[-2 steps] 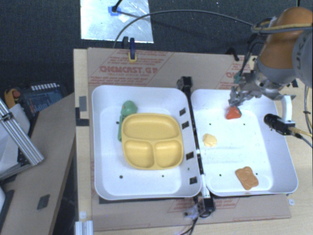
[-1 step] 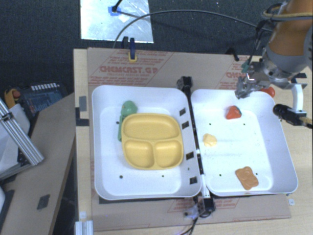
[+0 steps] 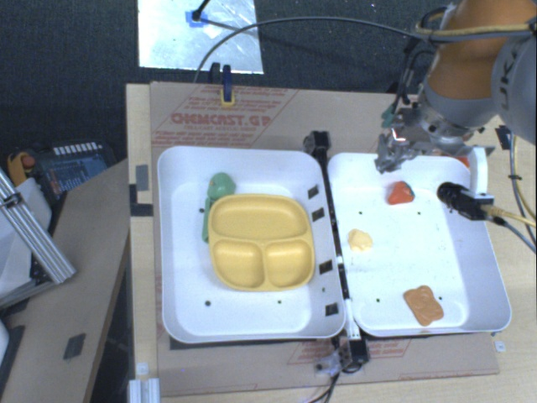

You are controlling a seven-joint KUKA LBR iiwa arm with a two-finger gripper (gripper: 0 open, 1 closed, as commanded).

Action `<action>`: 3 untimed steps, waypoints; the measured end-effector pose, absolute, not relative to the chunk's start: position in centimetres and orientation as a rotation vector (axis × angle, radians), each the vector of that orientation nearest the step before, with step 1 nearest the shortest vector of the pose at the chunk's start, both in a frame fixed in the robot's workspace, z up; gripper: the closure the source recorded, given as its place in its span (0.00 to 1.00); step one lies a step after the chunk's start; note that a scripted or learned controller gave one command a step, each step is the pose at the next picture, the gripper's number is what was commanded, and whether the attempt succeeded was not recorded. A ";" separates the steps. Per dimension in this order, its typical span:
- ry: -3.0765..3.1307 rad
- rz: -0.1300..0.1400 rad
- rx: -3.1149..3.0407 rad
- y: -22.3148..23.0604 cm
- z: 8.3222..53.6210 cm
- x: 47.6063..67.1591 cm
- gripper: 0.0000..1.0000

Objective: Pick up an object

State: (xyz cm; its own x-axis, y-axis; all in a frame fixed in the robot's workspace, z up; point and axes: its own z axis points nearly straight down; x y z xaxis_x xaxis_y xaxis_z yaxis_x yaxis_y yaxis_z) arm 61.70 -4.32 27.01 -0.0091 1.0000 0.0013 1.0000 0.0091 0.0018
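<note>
1. Bench (image 3: 277, 112): flat tan board with faded red print, under both bins.
2. Arm (image 3: 482, 36): rounded orange band above a grey wrist, entering from the right over the back of the right bin.
3. Left bin (image 3: 180, 225): shallow, smooth white plastic with rounded corners.
4. Right bin (image 3: 453, 250): same white plastic, joined to the left one along a dark centre strip.
5. Yellow tray (image 3: 256, 242): glossy moulded plastic with three hollows, lying in the left bin.
6. Gripper (image 3: 392, 159): grey metal, low over the right bin's back edge, just above and left of the red piece; whether open or closed cannot be told.
7. Green thing (image 3: 220, 187): soft-looking, rounded, partly tucked under the tray's back left corner.
8. Brown piece (image 3: 422, 304): flat, bumpy, near the right bin's front.
9. Red piece (image 3: 400, 193): small, lumpy, orange-red, on the right bin's floor near the back.
10. Pale yellow lump (image 3: 360, 240): small, smooth, near the right bin's left wall.
</note>
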 end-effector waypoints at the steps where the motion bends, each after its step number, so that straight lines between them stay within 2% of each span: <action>1: 2.231 0.002 2.212 0.9 27.1 60.6 1.00; 3: 2.232 0.002 2.212 10.8 26.2 59.2 1.00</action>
